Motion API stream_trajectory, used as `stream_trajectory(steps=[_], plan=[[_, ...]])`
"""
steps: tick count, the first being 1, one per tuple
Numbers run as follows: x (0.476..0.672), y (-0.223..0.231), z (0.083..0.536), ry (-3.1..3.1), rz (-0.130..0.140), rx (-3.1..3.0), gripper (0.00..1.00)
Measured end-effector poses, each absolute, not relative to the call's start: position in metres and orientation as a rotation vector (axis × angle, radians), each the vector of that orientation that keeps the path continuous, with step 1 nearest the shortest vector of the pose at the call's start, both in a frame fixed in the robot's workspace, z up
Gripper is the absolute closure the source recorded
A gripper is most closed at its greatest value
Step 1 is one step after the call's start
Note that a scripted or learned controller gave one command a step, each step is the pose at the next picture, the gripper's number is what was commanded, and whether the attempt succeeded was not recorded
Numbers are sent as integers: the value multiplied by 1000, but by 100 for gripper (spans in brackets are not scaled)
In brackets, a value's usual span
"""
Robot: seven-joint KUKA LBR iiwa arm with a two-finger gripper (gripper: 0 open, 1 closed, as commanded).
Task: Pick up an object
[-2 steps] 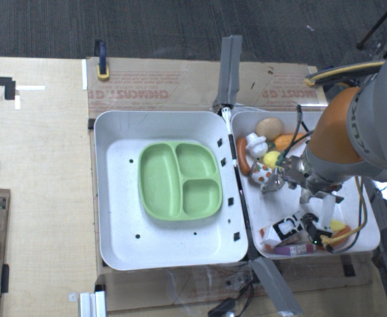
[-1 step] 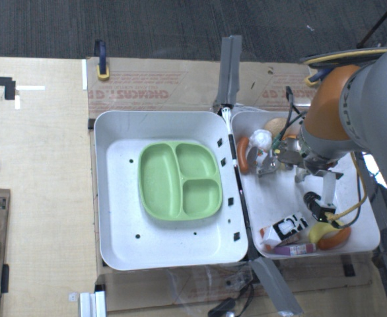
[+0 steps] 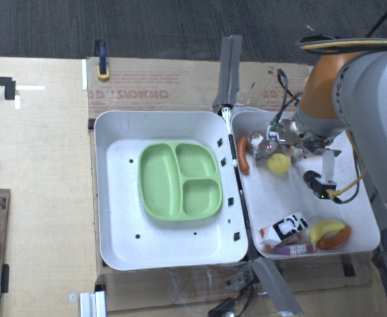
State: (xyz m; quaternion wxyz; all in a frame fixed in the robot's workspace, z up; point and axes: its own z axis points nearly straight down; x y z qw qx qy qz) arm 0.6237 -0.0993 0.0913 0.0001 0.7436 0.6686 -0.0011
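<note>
1. Bench (image 3: 35,177) of pale wood, bearing two shallow white bins side by side.
2. Left bin (image 3: 114,243), larger in view, holding a green divided plate (image 3: 179,180) with three compartments, lying flat near the middle.
3. Right bin (image 3: 292,197), touching the left along a shared edge, crowded at both ends.
4. Grey arm (image 3: 372,91) with orange band, reaching in from the right over the far end of the right bin.
5. Gripper (image 3: 271,144) low at that far end, just above the yellow ball; cannot tell whether jaws apart or together, blurred and cluttered there.
6. Yellow ball (image 3: 279,163) just below the gripper, perhaps touching it, not clearly between the fingers.
7. Orange sausage-shaped toy (image 3: 244,154) along the right bin's left wall, beside the ball.
8. Near corner: yellow banana (image 3: 328,229), touching an orange piece (image 3: 332,240) beneath; black-and-white packet (image 3: 289,226) and purple marker-like item (image 3: 296,248) just beside.
</note>
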Motion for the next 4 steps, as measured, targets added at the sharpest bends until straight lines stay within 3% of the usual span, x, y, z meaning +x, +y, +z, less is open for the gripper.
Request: stream_trajectory(steps=[1,2,3,4], plan=[[623,-99,100,2104,-8,2333,100],[624,-99,100,2104,-8,2333,0],[650,-96,89,2051,-43,2419,0],[659,-48,192,1951,-3,2461,0]])
